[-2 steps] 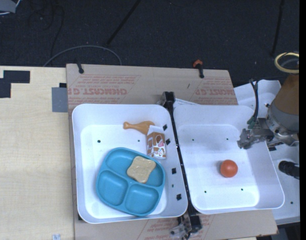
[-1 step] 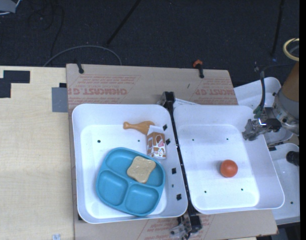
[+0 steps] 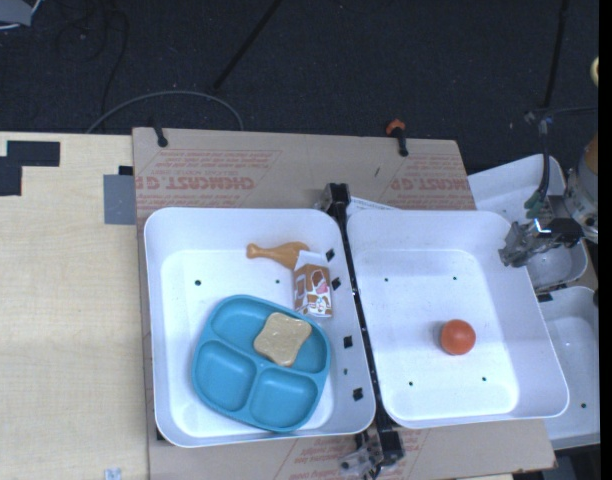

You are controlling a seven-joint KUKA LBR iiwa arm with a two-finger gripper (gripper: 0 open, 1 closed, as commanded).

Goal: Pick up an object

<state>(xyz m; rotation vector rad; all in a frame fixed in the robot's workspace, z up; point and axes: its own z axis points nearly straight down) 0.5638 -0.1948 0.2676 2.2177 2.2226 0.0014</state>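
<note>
Two white bins are seen side by side on the bench, and the black divider [image 3: 348,298] between them is used here as the marker for every place. To the right of the divider, in the right bin [image 3: 426,398], a small red ball [image 3: 457,337] is seen lying on the white floor, well away from the divider and nearer the bin's right wall. It is round, so no long side and no pointing end can be made out. Nothing is touching it. Far to the right of the divider, past the right bin's upper right corner, the gripper [image 3: 526,240] is seen hanging outside the bin, well apart from the ball. It looks small and dark there, so it cannot be told if it is spread or pressed together, and nothing can be seen pinched in it. To the left of the divider, in the left bin [image 3: 171,268], a blue tray [image 3: 226,373] with sections is laid, and a tan, bread-like piece [image 3: 282,339] is set on it. Just beside the divider a small printed carton [image 3: 313,290] is seen, and a toy drumstick [image 3: 278,252] is laid flat next to it, with its thin end pointed away from the divider.
</note>
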